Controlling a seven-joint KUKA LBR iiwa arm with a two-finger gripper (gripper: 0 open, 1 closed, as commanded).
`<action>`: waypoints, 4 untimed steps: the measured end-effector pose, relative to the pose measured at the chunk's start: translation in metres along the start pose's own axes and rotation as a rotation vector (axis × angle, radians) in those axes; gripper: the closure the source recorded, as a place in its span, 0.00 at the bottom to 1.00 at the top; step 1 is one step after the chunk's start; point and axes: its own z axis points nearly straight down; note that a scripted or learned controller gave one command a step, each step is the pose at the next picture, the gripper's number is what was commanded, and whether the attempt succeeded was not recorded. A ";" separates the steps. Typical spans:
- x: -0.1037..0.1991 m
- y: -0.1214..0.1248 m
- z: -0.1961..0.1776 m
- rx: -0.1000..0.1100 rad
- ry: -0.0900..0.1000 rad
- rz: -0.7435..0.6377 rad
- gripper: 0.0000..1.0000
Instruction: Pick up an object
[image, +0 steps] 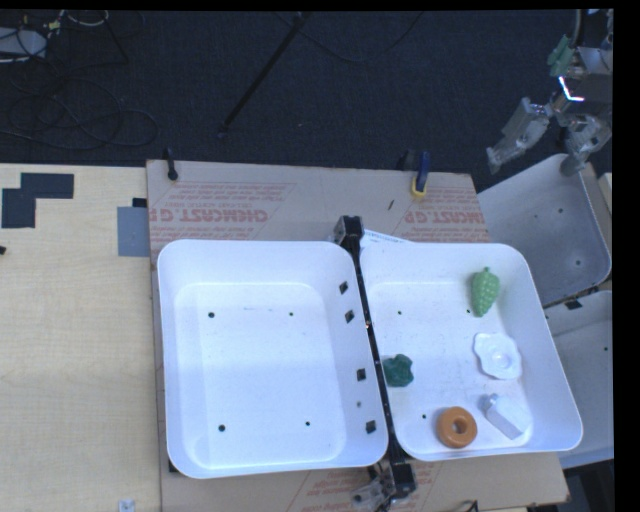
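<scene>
Illumination was even and bright across the two shallow white plastic bins. The left bin's floor was near overexposed, with soft shadows along its walls. The dark floor beyond the bench was dim. Focus was slightly soft overall.

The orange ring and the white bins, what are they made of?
The orange ring looks like matte rubber or soft plastic: even colour, rounded like a toy doughnut, no sharp glints. I can't tell which. The white bins look like smooth, thin moulded plastic: rounded corners, a curled rim and a faint sheen on the floor.
</scene>
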 end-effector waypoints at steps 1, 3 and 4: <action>0.022 -0.038 0.001 0.000 -0.001 0.001 0.00; 0.065 -0.104 0.001 0.000 -0.001 0.001 0.00; 0.067 -0.103 0.002 0.001 -0.002 -0.001 0.00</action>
